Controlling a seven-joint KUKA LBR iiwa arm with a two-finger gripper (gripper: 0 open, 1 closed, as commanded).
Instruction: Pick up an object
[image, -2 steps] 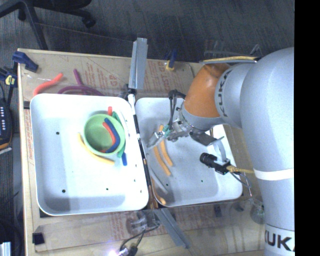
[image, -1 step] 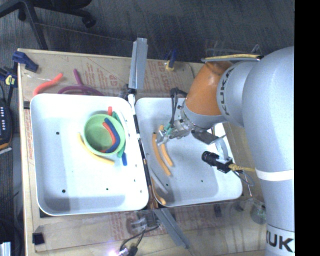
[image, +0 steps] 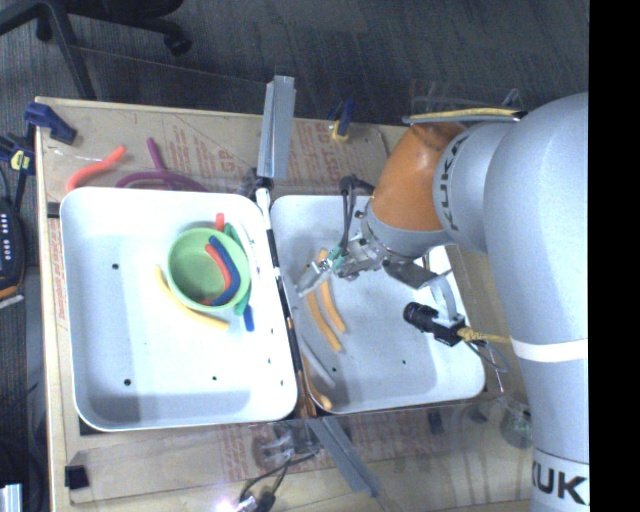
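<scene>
Camera view, big to small: grey arm (image: 520, 200) with orange band, entering from right; left bin (image: 100, 390) and right bin (image: 400, 372) side by side. Inside left bin, green bowl (image: 192, 268) with red, blue and yellow curved pieces (image: 228, 265). Over right bin's left part, gripper (image: 325, 265); jaws unclear, cannot tell if clenched or released. Just beneath, orange sticks (image: 328, 315) on right bin's floor, perhaps touching gripper.

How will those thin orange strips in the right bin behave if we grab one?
The orange strips look thin and slightly curved, so they are probably light and perhaps bendy. They lie flat and close together on the smooth floor of the right bin, so one may slide away or drag its neighbour. They seem unlikely to roll.
</scene>
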